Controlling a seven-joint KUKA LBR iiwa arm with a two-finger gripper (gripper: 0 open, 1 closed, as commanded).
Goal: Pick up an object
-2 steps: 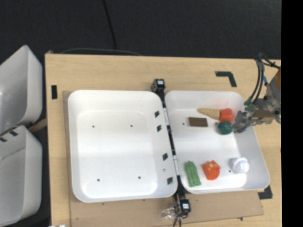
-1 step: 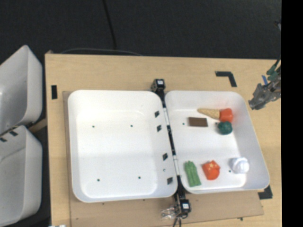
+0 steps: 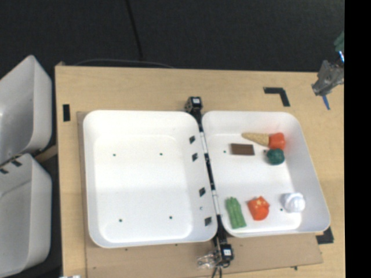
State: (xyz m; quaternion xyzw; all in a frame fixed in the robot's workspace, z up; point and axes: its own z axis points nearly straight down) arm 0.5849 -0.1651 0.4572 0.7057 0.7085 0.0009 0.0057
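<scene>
From my station I see the end effector [image 3: 328, 81] at the far right edge of the view, above the desk [image 3: 174, 83] and well apart from both bins; it is too small and blurred for me to tell how it is set, and I see nothing carried in it.

The left bin [image 3: 93, 155] and the right bin [image 3: 307, 178] sit side by side, touching along a clipped middle seam.

In the right bin, toward the far side, I see a tan cone [image 3: 256, 138] lying flat with an orange-red piece [image 3: 277, 140] at its wide end. A dark green ball [image 3: 275, 157] lies just beside that, and a brown rectangular block [image 3: 242, 150] lies to the left of it.

Along the near side lie a green ridged piece [image 3: 235, 212], a red-orange toy [image 3: 258, 208] and a white rounded object [image 3: 294, 202].
</scene>
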